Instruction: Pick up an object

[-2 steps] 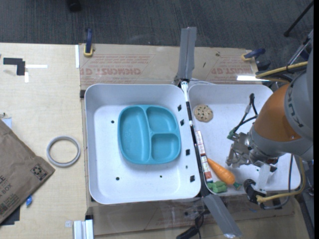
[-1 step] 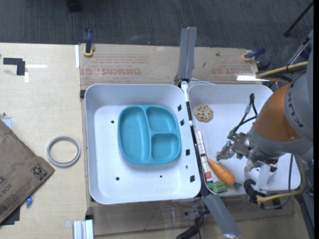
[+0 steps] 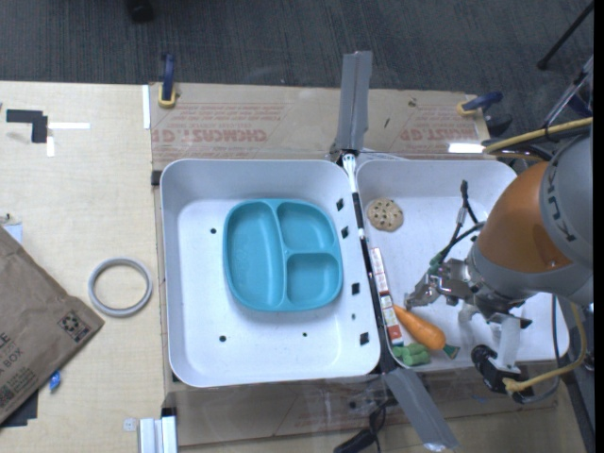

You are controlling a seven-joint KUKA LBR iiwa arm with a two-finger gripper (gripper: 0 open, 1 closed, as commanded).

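The gripper (image 3: 427, 291), its opening impossible to tell, hovers by the carrot (image 3: 420, 327), likely light, smooth, best grasped mid-body.

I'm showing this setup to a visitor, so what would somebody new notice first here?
Probably the turquoise divided plate, lying in the middle of the left bin. Next, the arm's orange band over the right bin, with its gripper low near a carrot at that bin's front-left corner. A cookie lies farther back in that same bin.
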